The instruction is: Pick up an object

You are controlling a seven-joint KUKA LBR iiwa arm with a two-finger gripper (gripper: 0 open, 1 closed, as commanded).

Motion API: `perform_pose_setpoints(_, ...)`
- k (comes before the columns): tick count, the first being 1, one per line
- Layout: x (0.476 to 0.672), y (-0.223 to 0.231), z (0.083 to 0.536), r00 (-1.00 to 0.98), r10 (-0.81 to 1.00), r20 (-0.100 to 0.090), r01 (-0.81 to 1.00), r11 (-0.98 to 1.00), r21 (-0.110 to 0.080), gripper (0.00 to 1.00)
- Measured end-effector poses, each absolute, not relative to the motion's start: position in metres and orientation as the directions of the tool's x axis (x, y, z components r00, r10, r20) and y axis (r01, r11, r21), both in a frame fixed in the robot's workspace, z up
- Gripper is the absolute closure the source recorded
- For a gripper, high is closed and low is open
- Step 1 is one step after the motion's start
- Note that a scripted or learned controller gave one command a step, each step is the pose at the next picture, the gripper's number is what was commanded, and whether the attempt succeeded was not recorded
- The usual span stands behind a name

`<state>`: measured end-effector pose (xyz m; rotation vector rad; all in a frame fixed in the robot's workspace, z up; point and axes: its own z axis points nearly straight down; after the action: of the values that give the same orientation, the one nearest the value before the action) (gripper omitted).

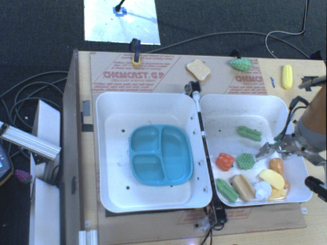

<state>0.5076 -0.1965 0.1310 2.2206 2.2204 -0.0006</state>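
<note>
The right bin holds several toy foods: a green pickle, a red pepper, a knobbly green piece, a green pod, a tan bun, a yellow banana, an orange piece and a white lump. My gripper hangs over the right side of this bin, just above the orange piece and right of the knobbly green one. Its fingers look spread open, and nothing is between them.
The left bin holds a blue divided plate. On the cardboard behind the bins lie a bread slice, a green toy and a yellow corn cob. A yellow clamp stands at the back edge.
</note>
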Motion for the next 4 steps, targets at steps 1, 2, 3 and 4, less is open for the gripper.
perform_pose_setpoints(1, 0.546, -0.134, 0.084, -0.003, 1.0, 0.0, 1.0, 0.003, 0.002, 0.0)
perform_pose_setpoints(2, 0.663, -0.158, 0.085, -0.005, 1.0, -0.001, 1.0, 0.005, 0.004, 0.0)
perform_pose_setpoints(3, 0.664, -0.158, 0.096, -0.01, 1.0, -0.003, 1.0, 0.01, 0.005, 1.0)
perform_pose_setpoints(4, 0.67, -0.116, 0.139, -0.006, 1.0, -0.001, 1.0, 0.006, 0.004, 1.0)
